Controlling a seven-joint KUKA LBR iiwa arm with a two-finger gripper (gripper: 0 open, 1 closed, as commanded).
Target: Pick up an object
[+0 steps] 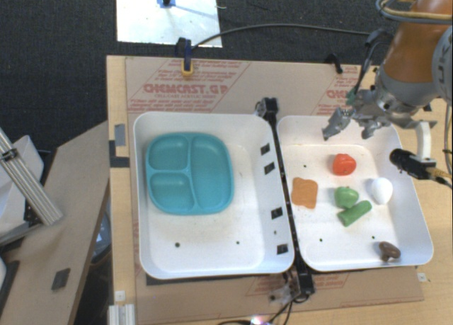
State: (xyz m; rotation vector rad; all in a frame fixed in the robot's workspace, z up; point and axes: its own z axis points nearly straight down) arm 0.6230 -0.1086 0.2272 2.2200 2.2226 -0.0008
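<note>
The right bin [318,256] holds several small things: a red tomato-like piece [344,164], a flat orange slice [305,192], a green pepper shape [345,195] touching a green stick [355,212], a white egg [380,190] and a brown lump [388,250]. My gripper [352,129] hovers over the bin's far side, just beyond the red piece. Its two fingers are spread open with nothing between them.
In the left bin [212,263] lies a teal divided plate [190,173]. A black-clipped ridge [277,175] is where the two bins meet. A white sheet [166,5] lies on the dark floor behind the bench.
</note>
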